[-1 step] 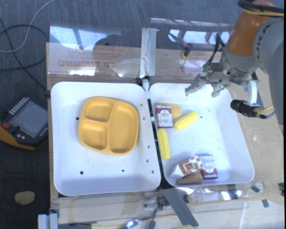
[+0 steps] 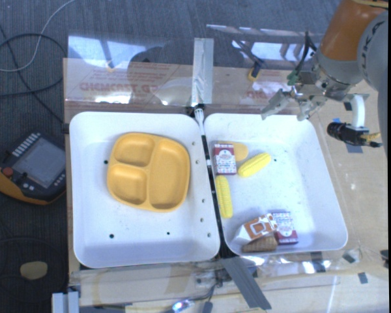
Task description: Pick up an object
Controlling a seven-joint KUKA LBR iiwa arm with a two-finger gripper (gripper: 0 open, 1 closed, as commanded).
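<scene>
Claw hanging above the far rim of the right bin, near its back edge, fingers spread apart with nothing between them. Carried by the grey arm with its orange band, reaching in from the right.

Inside the right bin, several toy foods. Against the left wall, a small red box with a white label, lying flat. Just beside it on the right, a short yellow corn cob, tilted, one end toward the box. Behind the box's far corner, a bit of something orange-yellow, too hidden to name. Below the box, a second corn cob, longer and slimmer, lying along the left wall. Near the front edge, a cluster: an orange-brown packet, a red and white box touching it on the right, and a brown wedge-like piece just in front. All of these well apart from the claw.

In the left bin, a yellow divided plate with three compartments, lying about in the middle.

On the dark floor left of the desk, a teach pendant with grey screen and orange casing.
</scene>
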